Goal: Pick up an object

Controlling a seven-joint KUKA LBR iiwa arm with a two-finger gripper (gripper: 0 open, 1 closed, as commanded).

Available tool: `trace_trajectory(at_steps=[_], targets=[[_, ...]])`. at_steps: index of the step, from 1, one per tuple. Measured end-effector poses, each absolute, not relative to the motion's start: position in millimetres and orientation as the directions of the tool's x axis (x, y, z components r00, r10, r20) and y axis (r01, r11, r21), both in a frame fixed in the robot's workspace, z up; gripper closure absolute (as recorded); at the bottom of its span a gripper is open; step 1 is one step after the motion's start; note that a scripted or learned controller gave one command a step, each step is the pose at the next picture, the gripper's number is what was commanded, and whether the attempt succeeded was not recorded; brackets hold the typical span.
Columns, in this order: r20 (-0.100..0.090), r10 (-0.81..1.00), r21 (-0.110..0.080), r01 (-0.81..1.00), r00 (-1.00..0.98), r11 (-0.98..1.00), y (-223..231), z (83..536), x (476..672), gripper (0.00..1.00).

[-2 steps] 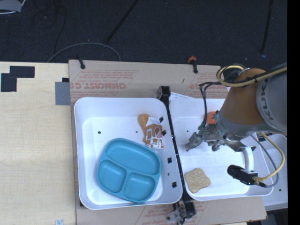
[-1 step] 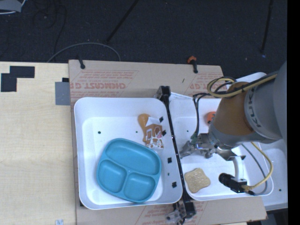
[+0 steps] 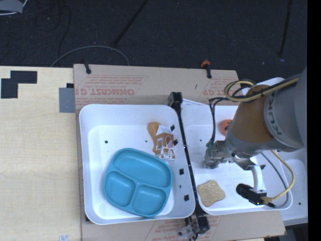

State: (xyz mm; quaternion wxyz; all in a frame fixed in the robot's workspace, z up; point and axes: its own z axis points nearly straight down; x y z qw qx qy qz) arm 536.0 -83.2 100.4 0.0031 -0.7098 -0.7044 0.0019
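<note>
A: Since the gripper [image 3: 214, 155] is seen low in the right bin [image 3: 198, 129], how should the pick be carried out well?

B: A target should be settled first. The tan waffle-like piece [image 3: 210, 193] is judged the likeliest. It lies flat on the floor of the right bin, toward the lower edge of the view, near the gripper but apart from it. Whether the gripper is spread or pressed together cannot be told, as it is masked by the arm [image 3: 256, 122]; nothing is seen to be held. The gripper should be centred squarely over the piece and lowered until the floor is almost met, because so thin a thing is probably slid aside more easily than pinched. The lift should then be made straight up.

A: And what is counted in the bins?

B: Two bins are counted. In the right one there is one tan piece and one orange thing [image 3: 226, 126], half hidden behind the arm. In the left bin [image 3: 95, 149], one blue plate [image 3: 138, 182] of three compartments is counted. Beside its far edge is a brown bit with a patterned wrapper [image 3: 163, 143]; whether that is one thing or two cannot be told.
</note>
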Motion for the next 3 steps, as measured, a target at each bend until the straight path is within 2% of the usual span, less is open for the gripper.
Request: trace_trajectory(at_steps=[1, 3], targets=[[0.000, 1.000, 0.000, 1.000, 0.003, -0.003, -83.5, 142.3, 536.4, 1.00], [0.000, 1.000, 0.003, 1.000, -0.001, 0.001, -82.1, 256.9, 535.8, 1.00]])
